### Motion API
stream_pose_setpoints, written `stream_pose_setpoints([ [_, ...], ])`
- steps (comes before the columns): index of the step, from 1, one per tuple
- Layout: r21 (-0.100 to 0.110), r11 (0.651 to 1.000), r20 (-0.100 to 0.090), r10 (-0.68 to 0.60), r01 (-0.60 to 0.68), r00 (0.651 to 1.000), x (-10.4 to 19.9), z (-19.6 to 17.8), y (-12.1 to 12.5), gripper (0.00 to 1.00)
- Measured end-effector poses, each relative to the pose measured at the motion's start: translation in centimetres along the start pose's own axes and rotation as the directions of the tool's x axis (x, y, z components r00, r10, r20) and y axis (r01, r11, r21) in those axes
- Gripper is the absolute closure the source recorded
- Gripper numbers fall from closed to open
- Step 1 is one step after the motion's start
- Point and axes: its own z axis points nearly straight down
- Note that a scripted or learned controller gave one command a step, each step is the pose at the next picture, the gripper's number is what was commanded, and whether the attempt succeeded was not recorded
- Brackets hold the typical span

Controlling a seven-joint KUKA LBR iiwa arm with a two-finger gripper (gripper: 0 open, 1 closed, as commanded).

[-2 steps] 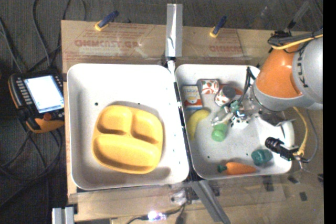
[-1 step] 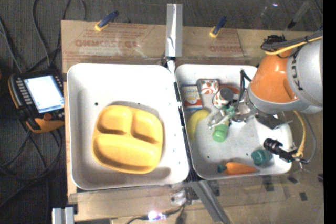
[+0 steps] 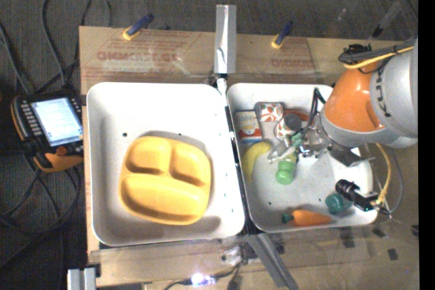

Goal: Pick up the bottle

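Far left, off the bench: handheld pendant (image 3: 47, 120) w/ lit screen. Left bin (image 3: 109, 112) holds one thing, a yellow divided tray (image 3: 165, 178), roughly centred, slightly toward the near side. Right bin (image 3: 306, 190) is more crowded. At its far-left corner is a white/orange carton (image 3: 259, 120), lying flat. Just below it is a yellow banana-shaped item (image 3: 253, 157), close to the bin's left wall. Next to that, approx mid-bin, is the green bottle (image 3: 285, 170), tilted, w/ its upper end running up under the gripper (image 3: 299, 146). Gripper sits right on top of that end, touching or nearly so. Can't tell how wide it's open or whether it actually has hold of the bottle; hardware blocks the view. Near the front wall is an orange carrot (image 3: 309, 217), w/ a teal item (image 3: 334, 202) just to its right. Arm (image 3: 353, 109) comes in from the right, its orange band over the bin's far-right part.
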Motion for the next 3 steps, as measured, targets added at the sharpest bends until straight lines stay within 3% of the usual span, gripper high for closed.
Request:
stream_pose_setpoints([
  [1,0.006,0.998,0.0,-0.058,0.058,0.998,-0.2,0.0,0.0,0.0],
  [2,-0.003,0.993,0.012,-0.122,0.122,0.993,0.6,0.0,-0.7,0.0],
  [3,-0.008,0.996,0.008,-0.085,0.085,0.996,0.8,-0.1,-1.2,0.0],
])
